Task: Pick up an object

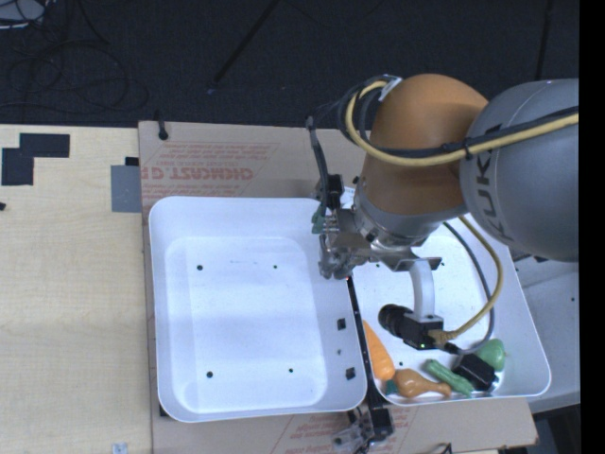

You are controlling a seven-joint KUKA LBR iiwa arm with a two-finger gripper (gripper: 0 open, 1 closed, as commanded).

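Observation:
My gripper [333,261] hangs low over the left edge of the right bin [529,348], beside the wall that divides the two bins. The big orange-and-grey wrist covers most of that bin. Nothing can be seen in the gripper. Several small toys lie in the bin's near corner: an orange carrot [377,349], an orange-tan piece [416,383], a green piece [491,353], a green stick [442,371] and a small black item [475,373]. The carrot is the closest, a short way below and right of the gripper.
The left bin [236,320] is a plain white tray with a few small dots on its floor. Both bins rest on brown cardboard [227,164] on a pale wooden bench [66,291]. A dark rod [321,164] stands behind the gripper.

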